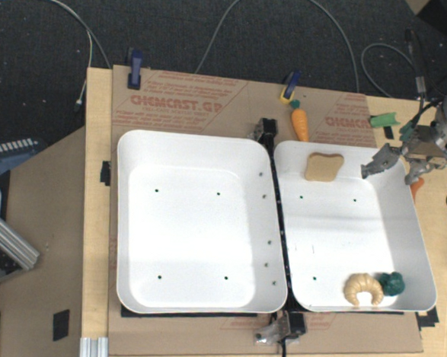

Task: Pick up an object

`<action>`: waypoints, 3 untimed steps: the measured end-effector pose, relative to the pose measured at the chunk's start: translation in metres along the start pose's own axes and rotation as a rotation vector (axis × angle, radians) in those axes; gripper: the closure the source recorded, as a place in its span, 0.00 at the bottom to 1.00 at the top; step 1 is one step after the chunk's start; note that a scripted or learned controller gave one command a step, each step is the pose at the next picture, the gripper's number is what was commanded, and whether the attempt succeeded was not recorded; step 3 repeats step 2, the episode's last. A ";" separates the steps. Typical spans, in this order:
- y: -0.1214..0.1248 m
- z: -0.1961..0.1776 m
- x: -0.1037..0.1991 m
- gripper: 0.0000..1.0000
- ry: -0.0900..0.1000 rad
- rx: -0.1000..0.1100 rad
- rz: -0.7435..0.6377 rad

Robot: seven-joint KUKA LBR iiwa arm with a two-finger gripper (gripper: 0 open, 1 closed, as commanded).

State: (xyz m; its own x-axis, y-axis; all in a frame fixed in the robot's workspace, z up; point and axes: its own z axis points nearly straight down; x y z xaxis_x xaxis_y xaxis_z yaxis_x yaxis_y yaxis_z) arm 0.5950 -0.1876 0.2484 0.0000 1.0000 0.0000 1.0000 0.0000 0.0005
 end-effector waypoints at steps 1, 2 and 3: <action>0.000 0.000 0.000 0.00 0.000 0.000 0.000; 0.000 0.000 0.000 0.00 0.000 0.000 0.000; 0.000 0.000 0.000 0.00 0.000 0.000 0.000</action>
